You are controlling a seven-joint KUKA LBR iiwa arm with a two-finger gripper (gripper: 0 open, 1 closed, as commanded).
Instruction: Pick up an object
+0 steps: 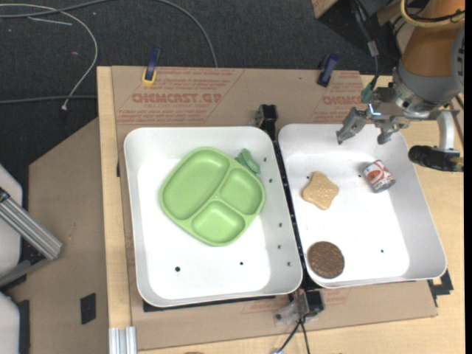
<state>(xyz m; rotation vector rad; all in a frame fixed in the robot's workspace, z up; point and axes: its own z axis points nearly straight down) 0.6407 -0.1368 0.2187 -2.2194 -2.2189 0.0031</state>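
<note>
Well, from the camera view I see my arm (431,28) come in at the upper right of the frame, and the top edge cuts it off. A small dark green thing (248,161) peeks out from behind the green plate (212,195) in the left bin (140,220), and I can't tell what it is. My gripper (368,129) hangs over the top edge of the right bin (420,220), pointing down and left. Its two fingers are spread apart with nothing between them. A little red and white can (376,175) lies just below it. A tan cookie shape (320,190) sits near the middle. A brown round thing (325,259) lies at the bottom.
</note>
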